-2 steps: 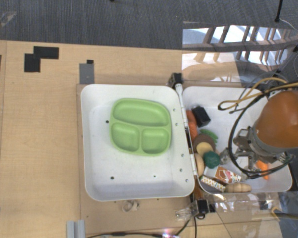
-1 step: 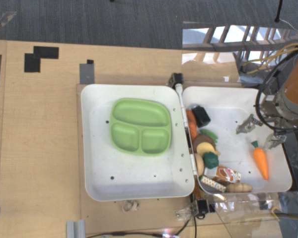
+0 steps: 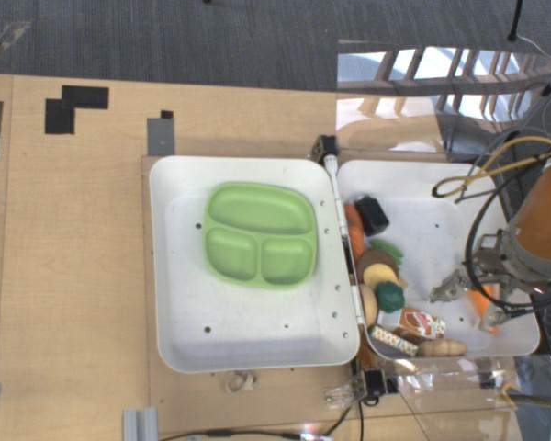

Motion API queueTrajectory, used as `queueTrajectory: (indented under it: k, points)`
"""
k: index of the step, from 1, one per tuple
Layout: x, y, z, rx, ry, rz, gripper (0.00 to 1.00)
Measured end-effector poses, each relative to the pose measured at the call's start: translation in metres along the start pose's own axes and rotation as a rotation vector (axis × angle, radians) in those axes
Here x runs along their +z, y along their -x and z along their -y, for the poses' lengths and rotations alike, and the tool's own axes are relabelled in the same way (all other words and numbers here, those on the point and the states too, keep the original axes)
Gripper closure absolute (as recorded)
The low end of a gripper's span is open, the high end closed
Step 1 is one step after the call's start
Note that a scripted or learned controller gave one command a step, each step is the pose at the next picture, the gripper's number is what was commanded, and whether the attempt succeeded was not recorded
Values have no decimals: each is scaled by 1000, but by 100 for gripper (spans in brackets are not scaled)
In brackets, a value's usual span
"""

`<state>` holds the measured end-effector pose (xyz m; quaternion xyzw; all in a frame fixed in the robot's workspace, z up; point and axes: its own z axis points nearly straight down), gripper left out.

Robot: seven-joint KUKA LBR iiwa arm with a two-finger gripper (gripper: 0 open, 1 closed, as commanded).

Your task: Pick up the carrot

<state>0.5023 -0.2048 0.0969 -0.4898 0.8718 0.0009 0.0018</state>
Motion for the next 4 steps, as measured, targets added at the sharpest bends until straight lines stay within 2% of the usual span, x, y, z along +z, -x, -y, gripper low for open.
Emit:
queueTrajectory:
  k: [1,2,3,4]
  points:
    - [8,-2,-10,-351,-10,5,0]
    - [7,-6,-8,-13,-14,1,0]
    - [7,-8,-7,269,-15,1,0]
    - [-7,-3,-3,264,-29,10,100]
